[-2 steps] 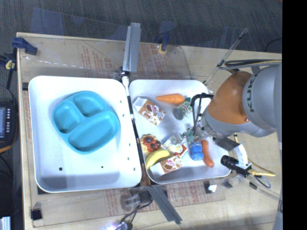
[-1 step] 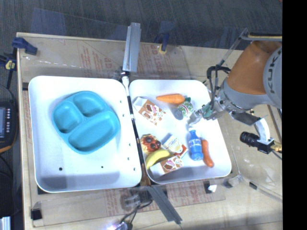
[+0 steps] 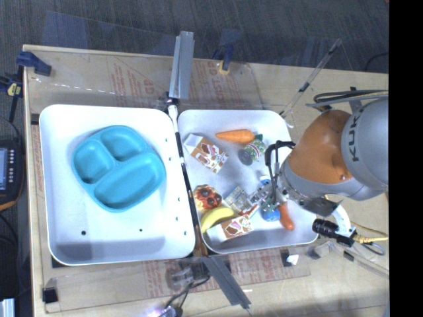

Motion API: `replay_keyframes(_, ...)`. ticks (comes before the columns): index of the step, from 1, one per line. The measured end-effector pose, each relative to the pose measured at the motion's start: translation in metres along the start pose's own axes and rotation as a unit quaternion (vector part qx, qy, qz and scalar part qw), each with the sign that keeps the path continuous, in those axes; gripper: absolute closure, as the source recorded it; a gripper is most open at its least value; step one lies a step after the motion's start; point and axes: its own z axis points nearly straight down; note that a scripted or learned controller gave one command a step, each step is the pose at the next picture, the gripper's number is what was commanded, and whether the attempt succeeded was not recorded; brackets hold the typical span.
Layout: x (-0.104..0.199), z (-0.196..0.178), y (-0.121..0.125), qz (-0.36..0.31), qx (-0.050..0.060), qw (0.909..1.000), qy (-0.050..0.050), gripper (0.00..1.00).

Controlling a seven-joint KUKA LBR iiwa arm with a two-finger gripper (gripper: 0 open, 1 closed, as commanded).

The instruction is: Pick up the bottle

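Observation:
A small bottle (image 3: 252,152) with a green cap and a dark label lies in the right bin (image 3: 198,121), just right of a carrot (image 3: 234,136) at the bin's far side. My gripper (image 3: 268,195) hangs low over the bin's near right part, roughly a hand's width nearer than the bottle and apart from it. Its tip sits among clutter, right above a small blue-green item (image 3: 270,211). The orange wrist band and grey arm (image 3: 320,157) cover the bin's right wall.
Around the gripper in the right bin lie a white carton (image 3: 208,154), a banana (image 3: 216,218), printed snack packets (image 3: 236,226) and a small orange carrot-like piece (image 3: 286,218). The left bin (image 3: 59,230) holds a blue divided plate (image 3: 119,166). A metal divider (image 3: 180,65) stands between the bins.

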Motion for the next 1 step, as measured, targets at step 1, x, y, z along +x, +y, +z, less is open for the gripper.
replay_keyframes(1,0.0004,-0.1492,-0.0022,-0.115,0.003,0.9933,0.001,1.00)
